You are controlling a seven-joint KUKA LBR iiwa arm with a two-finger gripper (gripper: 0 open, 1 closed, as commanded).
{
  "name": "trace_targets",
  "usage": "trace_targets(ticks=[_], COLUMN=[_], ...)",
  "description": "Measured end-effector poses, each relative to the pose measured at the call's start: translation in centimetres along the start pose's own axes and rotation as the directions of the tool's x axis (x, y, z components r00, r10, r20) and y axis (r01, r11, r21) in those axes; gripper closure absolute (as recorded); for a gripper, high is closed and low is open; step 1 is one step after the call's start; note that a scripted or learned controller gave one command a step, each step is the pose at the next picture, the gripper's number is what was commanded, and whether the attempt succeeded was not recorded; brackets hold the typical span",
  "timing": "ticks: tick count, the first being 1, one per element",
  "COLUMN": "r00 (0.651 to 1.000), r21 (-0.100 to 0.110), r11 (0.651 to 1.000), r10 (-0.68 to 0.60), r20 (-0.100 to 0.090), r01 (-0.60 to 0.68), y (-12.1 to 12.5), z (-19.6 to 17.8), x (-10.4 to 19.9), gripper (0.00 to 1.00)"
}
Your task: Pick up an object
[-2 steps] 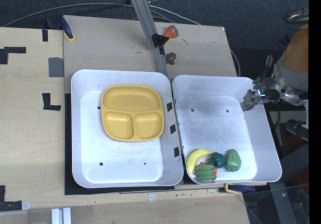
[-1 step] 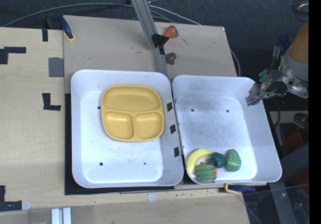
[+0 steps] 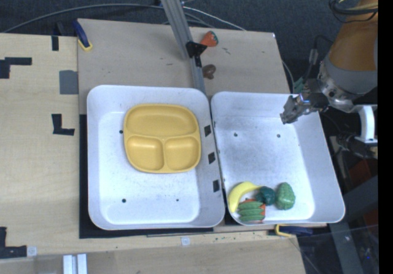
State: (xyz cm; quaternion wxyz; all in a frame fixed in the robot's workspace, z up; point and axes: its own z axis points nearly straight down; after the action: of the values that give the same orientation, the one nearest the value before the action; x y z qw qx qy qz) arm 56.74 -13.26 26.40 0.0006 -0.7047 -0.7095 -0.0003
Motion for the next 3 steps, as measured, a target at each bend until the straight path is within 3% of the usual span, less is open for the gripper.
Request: trace_targets(ticks=[2, 3], r00=[1.0, 1.0], r21=[0.002, 0.002], r11=[1.0, 1.0], r10=[0.001, -0.001], r20=[0.0, 0.0], r01=[-0.001, 0.001], y=[1.1, 1.3], z=[0.2, 0.8], x=[9.4, 15.7], gripper=[1.0, 1.0])
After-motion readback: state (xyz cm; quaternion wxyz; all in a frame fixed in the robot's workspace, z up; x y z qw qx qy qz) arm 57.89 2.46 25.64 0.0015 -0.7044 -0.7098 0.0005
